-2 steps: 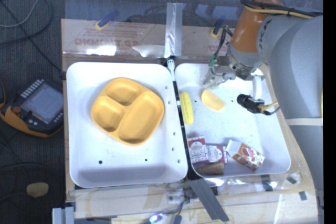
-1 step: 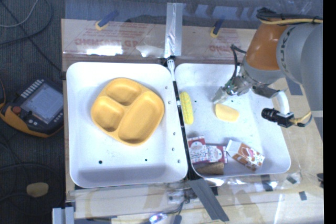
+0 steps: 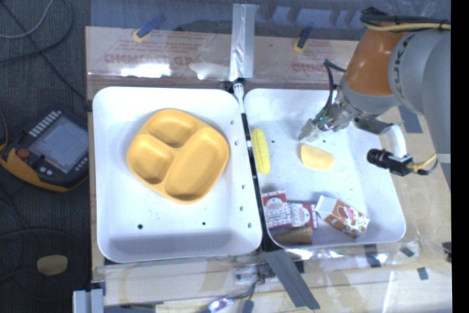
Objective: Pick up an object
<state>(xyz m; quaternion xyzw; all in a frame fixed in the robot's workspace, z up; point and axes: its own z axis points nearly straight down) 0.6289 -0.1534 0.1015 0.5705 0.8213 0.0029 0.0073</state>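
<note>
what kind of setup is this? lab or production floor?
Likely a robot grasping lab, not production. Two shallow white bins sit on a taped bench over grey carpet, toy items such as a yellow plastic divided plate lie inside, and an orange-edged teach pendant rests on the floor.

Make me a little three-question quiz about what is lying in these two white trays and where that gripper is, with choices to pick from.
1. Where does the yellow divided plate lie?
A. in the left bin
B. in the right bin
C. on the floor

2. How many compartments does that plate have?
A. two
B. three
C. five

3. How does the gripper stand to the pale yellow wedge?
A. it holds the wedge aloft
B. it is just above and left of the wedge, apart from it
C. it is over the left bin

Answers: 1 A, the plate rests on the left bin floor. 2 B, three hollows show. 3 B, the wedge lies on the right bin floor, a gap between it and the gripper.
</note>
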